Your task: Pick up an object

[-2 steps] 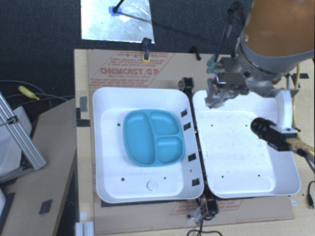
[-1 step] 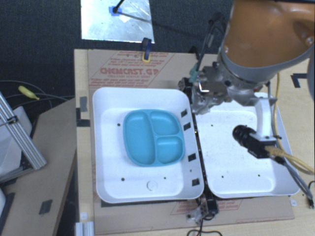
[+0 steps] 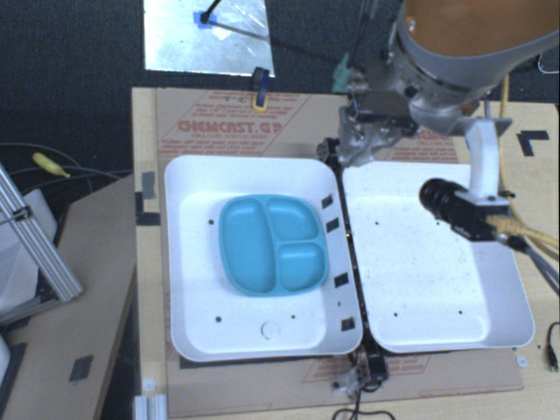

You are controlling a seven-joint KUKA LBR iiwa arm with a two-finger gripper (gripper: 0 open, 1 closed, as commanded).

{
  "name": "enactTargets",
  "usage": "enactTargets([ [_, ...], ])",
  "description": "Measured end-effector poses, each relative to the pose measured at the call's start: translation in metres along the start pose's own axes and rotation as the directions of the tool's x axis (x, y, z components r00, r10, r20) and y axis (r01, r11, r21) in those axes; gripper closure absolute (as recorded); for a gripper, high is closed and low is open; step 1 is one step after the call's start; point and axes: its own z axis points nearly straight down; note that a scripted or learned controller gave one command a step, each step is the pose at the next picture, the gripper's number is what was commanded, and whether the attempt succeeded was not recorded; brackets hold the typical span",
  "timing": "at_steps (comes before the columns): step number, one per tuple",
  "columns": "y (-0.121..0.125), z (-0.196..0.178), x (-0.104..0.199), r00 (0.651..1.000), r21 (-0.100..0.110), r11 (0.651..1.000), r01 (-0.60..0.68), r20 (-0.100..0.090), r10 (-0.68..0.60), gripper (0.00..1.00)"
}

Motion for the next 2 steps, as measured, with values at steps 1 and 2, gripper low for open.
enactTargets([
  [1,-0.003,0.133,0.062,1.0,0.02,1.0,0.002,0.007,-0.002,1.0],
  [2,0.0,0.047,0.001,1.0,0.0,1.0,-0.011,0.002,0.011,1.0],
])
